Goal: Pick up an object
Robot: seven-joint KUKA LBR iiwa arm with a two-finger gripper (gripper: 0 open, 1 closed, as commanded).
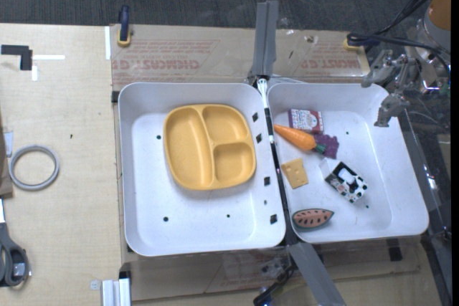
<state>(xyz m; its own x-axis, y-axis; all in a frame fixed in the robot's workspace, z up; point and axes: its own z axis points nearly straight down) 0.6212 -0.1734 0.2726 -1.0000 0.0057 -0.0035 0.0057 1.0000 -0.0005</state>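
The right bin (pixel 401 175) holds several small items: an orange carrot (pixel 295 137), a purple carton (pixel 306 119), a purple cluster (pixel 329 145), a tan cheese square (pixel 294 173), a black-and-white piece (pixel 346 183) and a brown oval piece (pixel 313 218). My gripper (pixel 388 98) hangs above the bin's far right corner, well apart from all of them. Nothing shows in its grasp. A yellow divided plate (pixel 210 146) lies in the left bin (pixel 143 211).
A centre divider (pixel 271 154) separates the two bins. Cables and the arm crowd the right edge. On the wooden bench to the left lie a grey tape ring (pixel 32 168) and scissors (pixel 13 261). A cardboard strip (pixel 186 57) runs behind the bins.
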